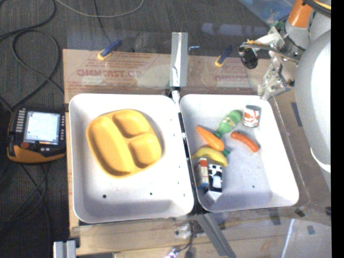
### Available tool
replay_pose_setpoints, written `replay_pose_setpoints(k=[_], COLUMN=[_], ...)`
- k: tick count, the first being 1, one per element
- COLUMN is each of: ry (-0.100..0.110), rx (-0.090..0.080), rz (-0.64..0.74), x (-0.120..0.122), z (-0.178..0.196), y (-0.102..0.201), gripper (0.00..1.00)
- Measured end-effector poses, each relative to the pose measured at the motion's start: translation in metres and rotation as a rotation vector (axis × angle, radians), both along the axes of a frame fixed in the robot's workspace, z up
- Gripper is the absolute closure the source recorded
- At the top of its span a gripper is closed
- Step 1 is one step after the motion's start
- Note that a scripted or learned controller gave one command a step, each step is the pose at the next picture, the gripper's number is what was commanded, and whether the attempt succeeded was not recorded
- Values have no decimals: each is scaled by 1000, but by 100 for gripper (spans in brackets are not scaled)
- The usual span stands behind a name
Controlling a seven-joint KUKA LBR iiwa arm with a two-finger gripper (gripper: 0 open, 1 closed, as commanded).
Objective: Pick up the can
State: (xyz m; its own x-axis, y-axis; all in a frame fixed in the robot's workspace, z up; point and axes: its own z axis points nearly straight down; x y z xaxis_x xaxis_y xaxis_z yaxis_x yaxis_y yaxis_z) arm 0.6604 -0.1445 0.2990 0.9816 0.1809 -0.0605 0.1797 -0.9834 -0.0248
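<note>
The can (251,116) is small, red and white, and stands in the far right part of the right bin (279,187). My gripper (270,87) hangs above the bin's far right corner, up and to the right of the can and apart from it. Nothing is seen between its fingers.
In the right bin a green bottle (229,121), an orange carrot (209,137), a red sausage (245,141), a banana (210,156) and a dark bottle (210,177) lie left of and nearer than the can. A yellow divided tray (124,141) sits in the left bin (91,198). A pendant (36,135) lies at far left.
</note>
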Motion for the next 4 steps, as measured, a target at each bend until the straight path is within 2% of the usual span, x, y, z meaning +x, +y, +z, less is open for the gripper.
replay_pose_setpoints(k=[3, 4], ry=[26, -57], rx=[7, -13], rz=[-6, 19], x=[2, -2], z=[11, 43], y=[-2, 46], gripper=[100, 100])
